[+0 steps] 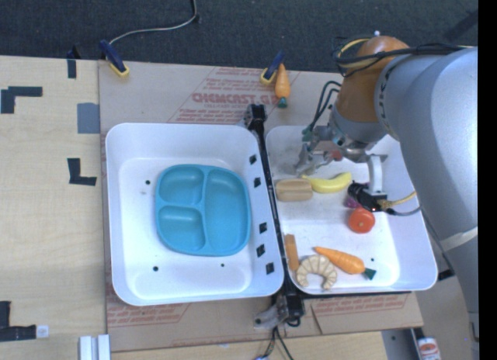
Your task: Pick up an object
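Banana (331, 183) lies just at four o'clock of the gripper (309, 158), long axis running three-to-nine; whether the pincer is apart, I cannot tell.

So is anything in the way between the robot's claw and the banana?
Nothing visible is. The gripper hangs over the right bin, just up and left of the banana, with bare white floor between them. The tan bread-like block touches the banana's left end, so it could crowd a grab from that side.

Bright, even overhead light, soft shadows inside the white bins (124, 145), slightly soft focus throughout
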You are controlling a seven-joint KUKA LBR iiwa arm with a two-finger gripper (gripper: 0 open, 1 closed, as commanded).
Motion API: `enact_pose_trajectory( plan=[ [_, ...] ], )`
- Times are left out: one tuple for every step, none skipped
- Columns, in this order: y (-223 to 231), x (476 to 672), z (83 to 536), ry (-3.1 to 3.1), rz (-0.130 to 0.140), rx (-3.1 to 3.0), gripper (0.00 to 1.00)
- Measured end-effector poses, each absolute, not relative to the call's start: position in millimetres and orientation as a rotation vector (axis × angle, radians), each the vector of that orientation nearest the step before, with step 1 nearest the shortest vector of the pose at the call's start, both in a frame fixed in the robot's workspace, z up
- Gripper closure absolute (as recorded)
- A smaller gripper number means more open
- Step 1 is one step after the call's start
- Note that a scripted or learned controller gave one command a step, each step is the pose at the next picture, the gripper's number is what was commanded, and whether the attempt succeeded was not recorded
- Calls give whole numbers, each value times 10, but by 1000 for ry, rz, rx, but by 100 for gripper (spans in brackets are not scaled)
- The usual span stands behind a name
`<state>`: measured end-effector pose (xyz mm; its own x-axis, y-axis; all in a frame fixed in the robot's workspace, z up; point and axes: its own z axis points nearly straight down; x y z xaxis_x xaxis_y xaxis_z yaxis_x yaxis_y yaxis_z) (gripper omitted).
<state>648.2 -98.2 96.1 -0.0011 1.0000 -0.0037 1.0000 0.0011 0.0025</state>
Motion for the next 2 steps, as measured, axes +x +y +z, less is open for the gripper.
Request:
enact_pose_trajectory(
  plan=[
    [-982,6483,961,2220,-1,2217,0],
    [-1661,5808,1174,2220,-4,2222,0]
  ],
)
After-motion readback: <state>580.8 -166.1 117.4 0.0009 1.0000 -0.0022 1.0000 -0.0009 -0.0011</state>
